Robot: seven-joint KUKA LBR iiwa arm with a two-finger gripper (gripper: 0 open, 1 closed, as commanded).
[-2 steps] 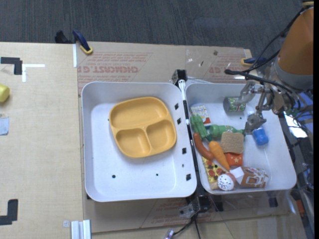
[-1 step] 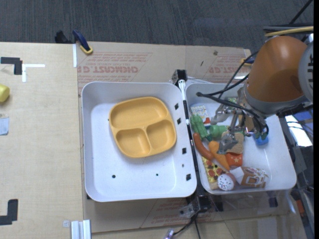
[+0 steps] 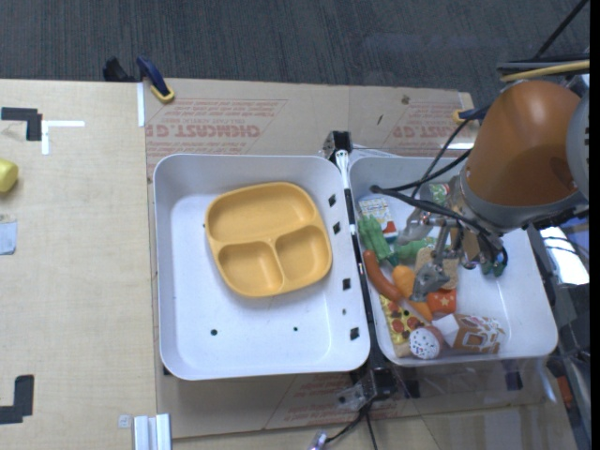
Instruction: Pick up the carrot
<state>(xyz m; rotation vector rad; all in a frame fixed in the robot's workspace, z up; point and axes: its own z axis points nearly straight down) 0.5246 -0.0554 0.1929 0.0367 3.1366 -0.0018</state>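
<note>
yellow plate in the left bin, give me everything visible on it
The yellow plate is a rounded-square divided dish that looks like matte plastic, with three compartments: one wide one along the far side and two smaller ones on the near side, split by raised ridges. It lies flat and upright on the floor of the left bin, slightly rotated and nearer the far wall. Nothing lies in it and nothing touches it but the bin floor.

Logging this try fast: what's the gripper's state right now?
Gripper: low in the right bin by the carrot; grip cannot be told.
</note>
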